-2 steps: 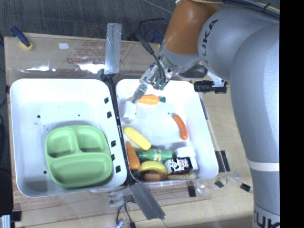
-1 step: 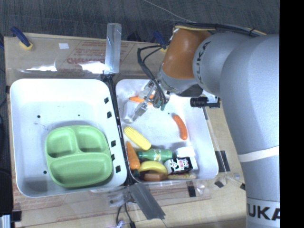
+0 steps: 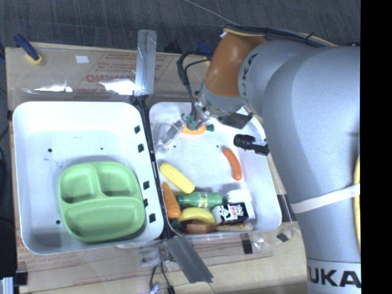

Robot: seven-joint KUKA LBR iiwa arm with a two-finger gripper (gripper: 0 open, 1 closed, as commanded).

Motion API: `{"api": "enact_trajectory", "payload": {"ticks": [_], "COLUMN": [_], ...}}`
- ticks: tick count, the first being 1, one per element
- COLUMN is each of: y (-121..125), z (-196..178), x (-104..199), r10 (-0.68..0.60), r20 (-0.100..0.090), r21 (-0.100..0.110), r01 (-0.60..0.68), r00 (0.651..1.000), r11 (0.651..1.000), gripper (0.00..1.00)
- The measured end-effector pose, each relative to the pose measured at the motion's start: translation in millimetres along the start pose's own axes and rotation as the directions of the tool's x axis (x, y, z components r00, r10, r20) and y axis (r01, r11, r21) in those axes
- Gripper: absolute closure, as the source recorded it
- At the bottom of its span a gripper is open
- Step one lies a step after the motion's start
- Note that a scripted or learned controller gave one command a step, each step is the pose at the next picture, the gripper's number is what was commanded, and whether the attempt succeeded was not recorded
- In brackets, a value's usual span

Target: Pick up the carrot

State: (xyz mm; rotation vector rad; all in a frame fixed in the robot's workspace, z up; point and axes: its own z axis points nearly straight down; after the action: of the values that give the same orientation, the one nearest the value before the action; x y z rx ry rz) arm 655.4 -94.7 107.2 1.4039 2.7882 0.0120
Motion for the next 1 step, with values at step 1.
{"api": "enact_trajectory", "payload": {"ticks": [1], "y": [-0.5], "z": [0.6], "x": [-1.9], "r10": [-0.250], "r20": [-0.001], "r21": [-0.003], "r01": [0.250], "r00": [0.968], "r11": [0.968], "gripper": [0.00]}}
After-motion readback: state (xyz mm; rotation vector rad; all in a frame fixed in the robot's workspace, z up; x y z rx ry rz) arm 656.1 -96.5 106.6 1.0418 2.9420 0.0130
